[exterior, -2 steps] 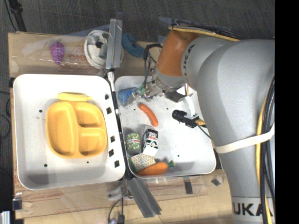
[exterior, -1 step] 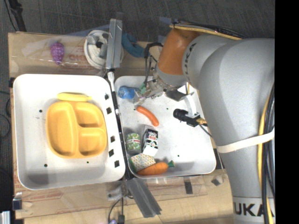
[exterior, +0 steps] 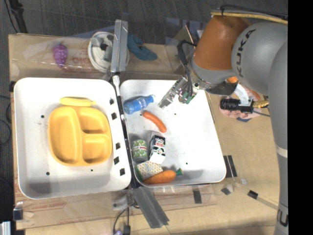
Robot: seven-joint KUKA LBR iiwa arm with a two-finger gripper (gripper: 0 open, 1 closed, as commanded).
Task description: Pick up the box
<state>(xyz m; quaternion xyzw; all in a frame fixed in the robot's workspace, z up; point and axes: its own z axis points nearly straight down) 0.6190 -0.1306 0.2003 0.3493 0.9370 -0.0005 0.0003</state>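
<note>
- The box point(exterior: 157, 148), a small black-and-white carton, lies in the right bin point(exterior: 208, 146), lower centre of the frame, near that bin's left wall.
- Close neighbours crowd it: a green can point(exterior: 139, 149) just to its left, a patterned pouch point(exterior: 148, 169) and a carrot point(exterior: 160, 177) below it, and a red sausage-like piece point(exterior: 154, 121) just above.
- A blue bottle point(exterior: 137, 104) lies further up, near the bin's upper left corner.
- The gripper point(exterior: 177, 96) hangs over the upper part of the right bin, right of centre in the frame, well apart from the box and above it in the picture.
- Its fingers look spread apart with nothing between them; they hold no object.
- Judged from this, the step in hand is the approach: the box is untouched and not yet grasped.
- The next move calls for travel toward the lower left of the frame, past the red piece, until the fingers sit over the box.
- The descent will likely need the fingers turned to straddle the box's narrow sides, since the can on its left leaves little room.
- The left bin point(exterior: 29, 131) carries a yellow divided tray point(exterior: 80, 136) and plays no part here.
</note>
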